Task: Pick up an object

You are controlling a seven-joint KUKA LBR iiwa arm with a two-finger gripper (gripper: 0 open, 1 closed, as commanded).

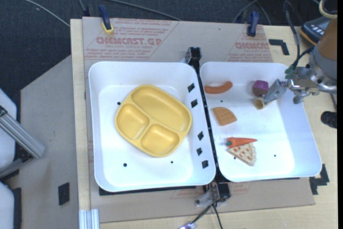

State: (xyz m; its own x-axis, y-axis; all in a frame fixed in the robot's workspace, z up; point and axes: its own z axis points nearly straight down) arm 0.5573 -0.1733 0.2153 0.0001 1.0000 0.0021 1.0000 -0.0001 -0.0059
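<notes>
Right bin (300, 137) | pincer (273, 93) near far rim, beside grape (260, 87) | grip state perhaps apart, cannot tell

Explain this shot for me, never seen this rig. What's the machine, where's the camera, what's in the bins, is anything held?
One fixed camera looks down at a slant on a bench with two white bins. The grey arm enters from the right; its gripper hovers over the right bin, with nothing visibly between its fingers. That bin holds toy food: a sausage, a purple piece, a small tan piece, a toast slice, a carrot and a waffle wedge. The left bin holds a yellow divided plate.
</notes>
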